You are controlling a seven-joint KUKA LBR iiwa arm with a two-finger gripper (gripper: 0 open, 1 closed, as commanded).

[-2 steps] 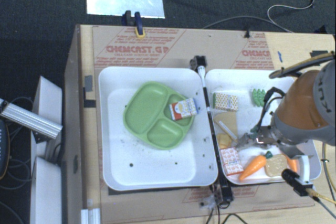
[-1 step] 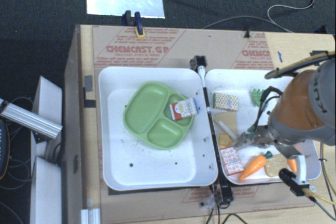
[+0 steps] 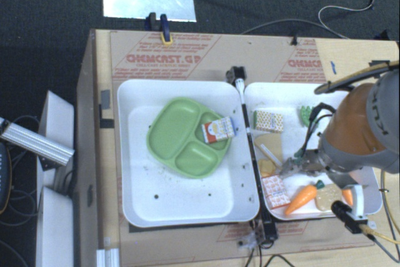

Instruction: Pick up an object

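Observation:
In the right bin (image 3: 282,94), my gripper (image 3: 292,166) hangs low over the middle of the floor, at the end of the grey and orange arm (image 3: 356,128). Around it lie a carrot (image 3: 302,197), a red and white packet (image 3: 275,191), a pale round piece (image 3: 267,167) and a cream stick (image 3: 269,152). Further back in the same bin lie a yellow-green patterned box (image 3: 267,120) and a small green item (image 3: 304,114). Nothing visibly sits in the gripper.
The left bin (image 3: 140,203) holds a green divided plate (image 3: 181,141) with a small red and white carton (image 3: 217,130) on its right edge. A beige item (image 3: 325,198) and an orange piece (image 3: 347,196) lie by the carrot. The arm covers the right bin's right side.

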